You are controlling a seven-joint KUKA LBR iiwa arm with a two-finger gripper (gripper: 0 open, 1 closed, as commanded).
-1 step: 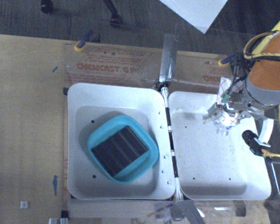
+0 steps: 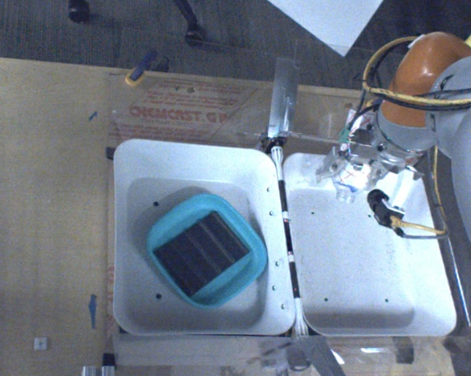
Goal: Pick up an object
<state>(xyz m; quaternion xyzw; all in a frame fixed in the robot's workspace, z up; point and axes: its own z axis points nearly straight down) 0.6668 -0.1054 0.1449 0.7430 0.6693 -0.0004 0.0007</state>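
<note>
Tan wooden surface [image 2: 41,210] carries two white bins — dark carpet [image 2: 231,22] beyond; hand [image 2: 351,173], grip unreadable, over the right bin [image 2: 358,272].

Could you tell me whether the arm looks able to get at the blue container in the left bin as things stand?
Probably yes. The blue container lies open to above in the left bin, with nothing over it. The gripper is over the right bin's far corner.

Your arm [image 2: 460,86] reaches in from the right, wrist bent downward, gripper [image 2: 351,173] lowered at the far end.
</note>
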